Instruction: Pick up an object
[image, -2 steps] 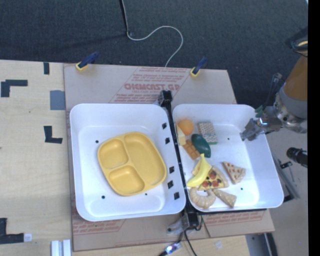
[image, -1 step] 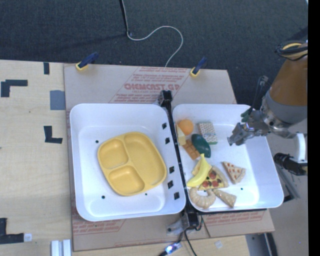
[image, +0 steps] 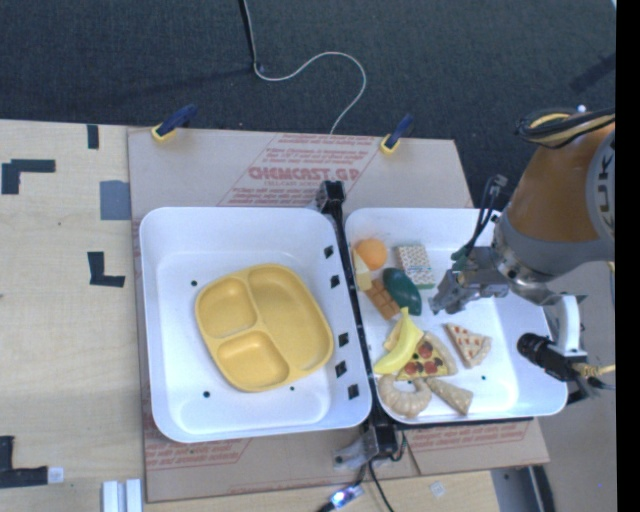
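The right bin (image: 500, 400) holds several toy foods: an orange ball (image: 371, 252), a green piece (image: 402, 288), a pale speckled block (image: 415, 264), a banana (image: 402, 345), a pizza slice (image: 427, 358), a triangular slice (image: 468, 343), a ring-shaped pastry (image: 405, 398) and a tan wedge (image: 451, 397). My gripper (image: 450, 297) hangs over the middle of this bin, just right of the green piece and above the triangular slice. I see nothing between its fingers.
The left bin (image: 170, 260) holds a yellow divided tray (image: 263, 325). A black divider (image: 345, 290) separates the bins. Blue-yellow clamps (image: 173, 122) (image: 397, 131) pin the cardboard at the back. A cable (image: 300, 70) loops behind.
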